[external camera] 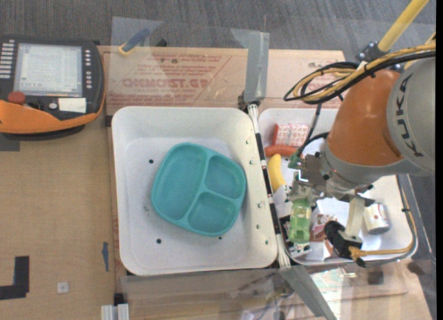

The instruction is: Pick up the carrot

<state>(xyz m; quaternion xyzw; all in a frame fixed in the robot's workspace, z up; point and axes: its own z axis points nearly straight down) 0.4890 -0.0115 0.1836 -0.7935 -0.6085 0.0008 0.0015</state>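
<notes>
Cardboard covers the bench under me, brown and matte, with grey carpet beyond its far edge and a teach pendant [50, 83] lying at the far left. Two shallow white bins sit side by side on it. On the smooth plastic floor of the left bin [131, 173] rests a teal divided plate [199, 188] with rounded corners, glossy, its three compartments bare.

I reach in from the right, my orange band and grey wrist hanging over the right bin [410, 235]. My gripper [301, 201] hangs low near that bin's left wall, over a green item [300, 220] — whether my fingers are spread or closed I cannot tell, and I see nothing held between them.

The carrot [280, 150] lies in the right bin toward its far left corner, a short orange stub, smooth and tapered, just on the near side of a pink-and-white patterned packet [291, 133] and just beyond a yellow banana-like piece [275, 171]. It sits a little farther from the camera than my gripper does.

To do this well, I judge I should shift toward that far corner, line my fingers across the carrot's narrow width rather than along it, and come down clear of the packet and the yellow piece. The skin looks slick and round, so a centred grip matters — an off-centre pinch could squirt it sideways.
</notes>
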